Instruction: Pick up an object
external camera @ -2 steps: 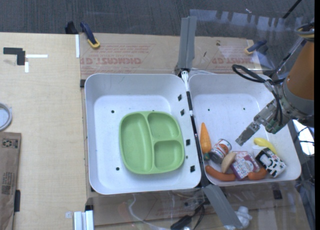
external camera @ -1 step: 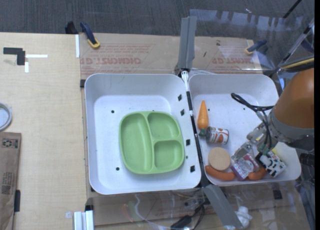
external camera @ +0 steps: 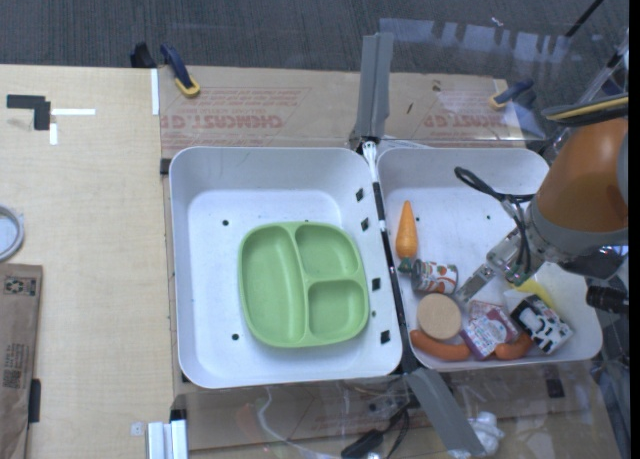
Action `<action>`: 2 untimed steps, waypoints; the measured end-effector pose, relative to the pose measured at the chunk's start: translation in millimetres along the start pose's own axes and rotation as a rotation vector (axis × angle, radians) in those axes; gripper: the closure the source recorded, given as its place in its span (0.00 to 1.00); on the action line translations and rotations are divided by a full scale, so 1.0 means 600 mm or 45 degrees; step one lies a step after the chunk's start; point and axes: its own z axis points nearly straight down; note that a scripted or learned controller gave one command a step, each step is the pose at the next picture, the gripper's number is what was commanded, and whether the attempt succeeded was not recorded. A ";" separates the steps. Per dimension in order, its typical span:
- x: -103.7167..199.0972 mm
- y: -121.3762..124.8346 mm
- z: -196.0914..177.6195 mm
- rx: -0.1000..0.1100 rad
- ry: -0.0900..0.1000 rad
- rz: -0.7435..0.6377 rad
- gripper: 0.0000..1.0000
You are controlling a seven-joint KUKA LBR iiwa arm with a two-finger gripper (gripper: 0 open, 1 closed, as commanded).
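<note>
The bench carries 2 white bins. The left bin holds a green 3-compartment plate, lying flat at its centre.

The right bin holds the loose items. A carrot lies at 9 o'clock of the bin, tip pointing to 12. A small can lies on its side just below it. A round tan disc sits at 7 o'clock, touching a sausage along the bottom wall. A pink packet lies at 6 o'clock. A black-and-white piece and a yellow piece sit at 5 o'clock.

The pincer is low in the bin, between the can and the packet. Whether it is wide or narrow cannot be told.
</note>
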 end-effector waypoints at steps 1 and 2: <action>0.042 0.074 -0.001 -0.001 -0.001 -0.287 0.00; 0.041 0.074 -0.016 -0.003 -0.003 -0.282 1.00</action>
